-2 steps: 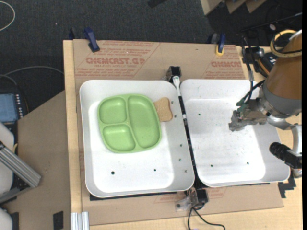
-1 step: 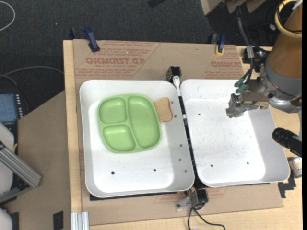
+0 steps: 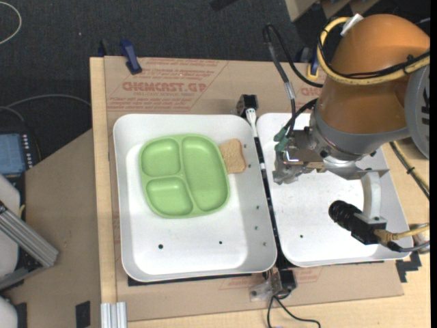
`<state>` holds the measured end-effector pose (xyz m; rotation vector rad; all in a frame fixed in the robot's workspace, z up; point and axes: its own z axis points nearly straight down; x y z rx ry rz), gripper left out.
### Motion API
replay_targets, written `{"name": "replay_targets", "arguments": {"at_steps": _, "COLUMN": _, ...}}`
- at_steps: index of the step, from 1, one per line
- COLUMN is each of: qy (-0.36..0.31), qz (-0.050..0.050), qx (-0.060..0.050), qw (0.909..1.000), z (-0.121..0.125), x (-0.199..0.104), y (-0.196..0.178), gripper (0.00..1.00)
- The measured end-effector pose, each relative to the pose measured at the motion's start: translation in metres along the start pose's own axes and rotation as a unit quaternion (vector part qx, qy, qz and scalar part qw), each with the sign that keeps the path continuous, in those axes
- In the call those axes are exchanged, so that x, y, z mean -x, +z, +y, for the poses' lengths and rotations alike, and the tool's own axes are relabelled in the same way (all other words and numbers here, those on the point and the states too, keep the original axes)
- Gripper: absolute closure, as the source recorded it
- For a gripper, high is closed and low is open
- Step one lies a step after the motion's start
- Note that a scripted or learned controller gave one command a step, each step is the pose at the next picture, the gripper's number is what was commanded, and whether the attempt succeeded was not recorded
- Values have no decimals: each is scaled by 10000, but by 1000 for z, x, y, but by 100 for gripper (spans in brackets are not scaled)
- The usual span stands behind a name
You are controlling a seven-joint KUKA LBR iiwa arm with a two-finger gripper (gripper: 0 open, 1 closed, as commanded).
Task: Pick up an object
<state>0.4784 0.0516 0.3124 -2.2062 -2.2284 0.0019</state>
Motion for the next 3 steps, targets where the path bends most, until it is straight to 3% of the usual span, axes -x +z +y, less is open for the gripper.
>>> {"name": "replay_targets", "arguments": {"at_steps": 1, "qy": 21, "qz": -4, "qx": 70, "qw": 10000, "z": 18, "x": -37, "y": -63, "gripper": 100}}
{"name": "replay_targets", "arguments": {"at_steps": 2, "qy": 71, "qz": -20, "qx": 1, "qw": 10000, "z": 0, "x": 2, "y": -46, "gripper": 100}}
{"name": "replay_targets", "arguments": {"at_steps": 3, "qy": 28, "qz": -7, "qx": 62, "qw": 10000, "z": 1, "x": -31, "y": -103, "gripper": 100}}
